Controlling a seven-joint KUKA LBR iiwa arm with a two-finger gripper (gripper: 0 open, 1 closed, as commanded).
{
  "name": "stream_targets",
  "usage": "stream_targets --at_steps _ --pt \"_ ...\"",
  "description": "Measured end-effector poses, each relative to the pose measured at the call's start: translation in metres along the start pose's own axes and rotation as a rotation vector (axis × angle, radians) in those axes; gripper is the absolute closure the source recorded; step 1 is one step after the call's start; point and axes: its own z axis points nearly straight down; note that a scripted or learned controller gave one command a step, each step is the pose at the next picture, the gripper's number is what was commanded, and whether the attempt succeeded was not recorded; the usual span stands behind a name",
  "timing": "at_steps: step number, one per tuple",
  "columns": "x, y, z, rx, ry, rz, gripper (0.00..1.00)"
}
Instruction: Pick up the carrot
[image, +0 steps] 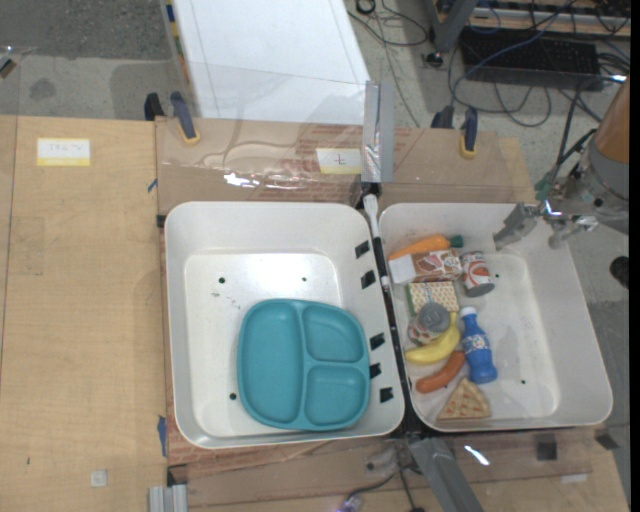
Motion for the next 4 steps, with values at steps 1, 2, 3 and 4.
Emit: stream_targets --at_steps 1,2,3,4 --pt "0.039 0.052 -0.003 -0.003 -0.002 0.187 0.00" --pt "0.099 0.052 0.117 0.002 0.001 0.038 0.00" --pt "0.098 0.052 0.106 0.000 0.001 0.040 1.00" --pt "0.153 -0.026 0.028 0.001 0.001 -0.043 1.00"
